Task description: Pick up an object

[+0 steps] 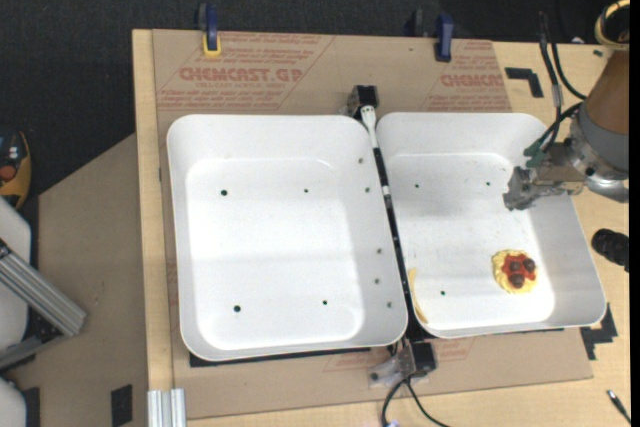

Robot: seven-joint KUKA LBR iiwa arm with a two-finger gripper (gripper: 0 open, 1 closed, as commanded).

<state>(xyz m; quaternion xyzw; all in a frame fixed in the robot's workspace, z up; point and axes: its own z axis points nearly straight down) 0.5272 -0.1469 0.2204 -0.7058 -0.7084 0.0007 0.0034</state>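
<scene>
In the camera view, two shallow white bins are sitting side by side on a brown board; the left bin (270, 235) is taking up the centre and left of the frame, and the right bin (455, 175) is lying toward the right. The one loose thing, a small yellow object with red and dark markings (514, 270), is resting flat on the floor of the right bin, in its lower right corner, close to the near wall. The arm (610, 130) is reaching in from the right edge of the frame, and its gripper (520, 193) is hanging over the right part of the right bin, up-frame from the object and clearly apart from it. Nothing is showing between the fingers, and whether the claw is wide or narrow I cannot tell, since its tips are merging into a grey blur from this slant. As a judgement, the pick is barely under way: the object is lying untouched, and the approach, the closing on it and the lift all remain to be done.
</scene>
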